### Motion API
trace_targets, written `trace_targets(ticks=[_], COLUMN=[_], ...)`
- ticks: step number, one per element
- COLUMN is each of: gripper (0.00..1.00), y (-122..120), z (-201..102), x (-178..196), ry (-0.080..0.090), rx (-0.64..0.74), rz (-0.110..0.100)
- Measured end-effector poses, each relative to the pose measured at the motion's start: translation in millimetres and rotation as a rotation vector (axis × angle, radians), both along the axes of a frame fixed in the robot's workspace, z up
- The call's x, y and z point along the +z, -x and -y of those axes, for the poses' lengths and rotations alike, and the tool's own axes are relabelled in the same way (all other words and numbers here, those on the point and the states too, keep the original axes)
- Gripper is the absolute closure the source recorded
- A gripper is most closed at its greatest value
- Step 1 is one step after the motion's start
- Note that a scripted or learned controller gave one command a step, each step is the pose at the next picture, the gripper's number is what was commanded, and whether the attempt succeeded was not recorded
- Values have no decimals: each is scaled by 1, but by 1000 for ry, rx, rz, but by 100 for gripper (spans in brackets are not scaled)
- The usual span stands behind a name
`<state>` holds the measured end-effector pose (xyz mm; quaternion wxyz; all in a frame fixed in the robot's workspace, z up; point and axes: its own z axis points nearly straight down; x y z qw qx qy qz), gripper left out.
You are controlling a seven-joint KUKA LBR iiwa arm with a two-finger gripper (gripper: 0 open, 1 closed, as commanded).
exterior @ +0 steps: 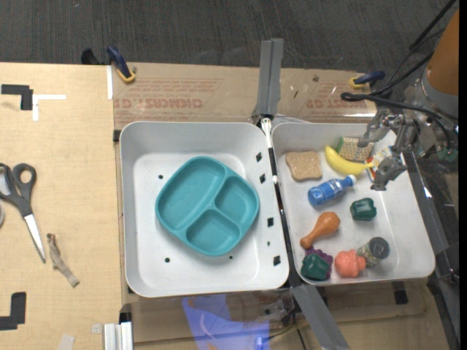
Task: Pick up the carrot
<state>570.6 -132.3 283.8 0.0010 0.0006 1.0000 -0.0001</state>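
The carrot is an orange tapered piece lying at a slant in the lower middle of the right bin, thick end up and to the right. My gripper hangs over the bin's upper right part, well above and to the right of the carrot. Its fingers stand apart, open, and nothing is held between them. Just left of the gripper lie a yellow banana and a small checkered piece.
A bread slice, blue bottle, green pepper, small can, pink-orange fruit and green-and-purple item crowd round the carrot. The left bin holds a teal divided plate. Scissors lie on the bench.
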Motion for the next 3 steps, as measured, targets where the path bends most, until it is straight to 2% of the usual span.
trace_targets(ticks=[1, 2, 3], gripper=[0, 0, 0], y=[17, 62, 48], z=[-32, -29, -40], x=[-165, -177, -190], ry=[-1, 8, 1], rx=[-245, 26, 148], rz=[9, 45, 4])
